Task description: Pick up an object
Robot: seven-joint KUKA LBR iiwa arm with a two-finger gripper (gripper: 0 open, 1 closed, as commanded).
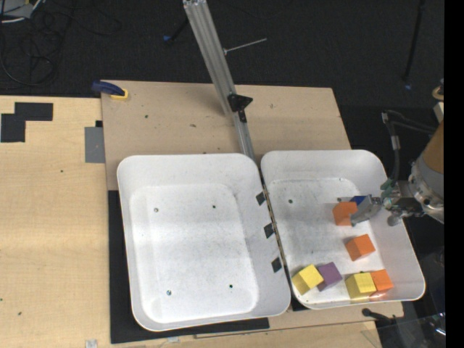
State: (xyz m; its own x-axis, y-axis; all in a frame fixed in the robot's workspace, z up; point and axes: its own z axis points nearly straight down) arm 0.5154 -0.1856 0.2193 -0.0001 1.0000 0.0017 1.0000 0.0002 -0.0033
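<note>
In the right bin (312,167), the gripper (371,207) is reaching beside an orange cube (344,213).
Blue block (358,201) is crowding it; finger state unclear. Orange, yellow and purple cubes are lying nearer the front.

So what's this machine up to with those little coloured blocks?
The robot arm reaches in from the right, its gripper low over the right bin, right beside an orange block. It is meant to pick one up, but nothing is clearly held yet. More blocks lie nearer the front: another orange block, a yellow block and a purple block.
</note>
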